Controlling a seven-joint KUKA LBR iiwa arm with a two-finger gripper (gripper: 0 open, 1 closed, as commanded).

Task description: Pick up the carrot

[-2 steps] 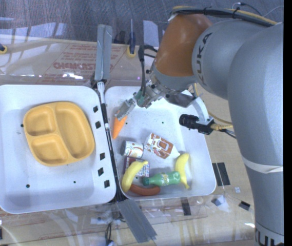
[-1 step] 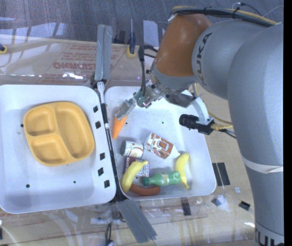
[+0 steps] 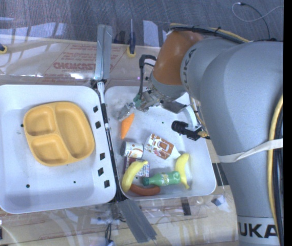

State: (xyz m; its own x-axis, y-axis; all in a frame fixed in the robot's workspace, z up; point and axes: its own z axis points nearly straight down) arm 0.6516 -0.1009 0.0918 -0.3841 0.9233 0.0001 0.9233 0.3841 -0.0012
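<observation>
- Camera view: the carrot [image 3: 127, 125] is small, orange and tapered, lying in the right bin [image 3: 203, 178] near its upper left, narrow tip pointing down.
- The end effector [image 3: 139, 102] hovers just above the carrot's thick end; I cannot tell how it is set.
- A yellow divided plate [image 3: 58, 132] sits in the left bin [image 3: 7, 188].

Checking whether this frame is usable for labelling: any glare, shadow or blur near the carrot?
Camera view: carrot evenly lit and fairly sharp; tool just above it looks smeared; reflective glare streaks the clear sheet behind the bins; soft shadow inside the left bin.
</observation>
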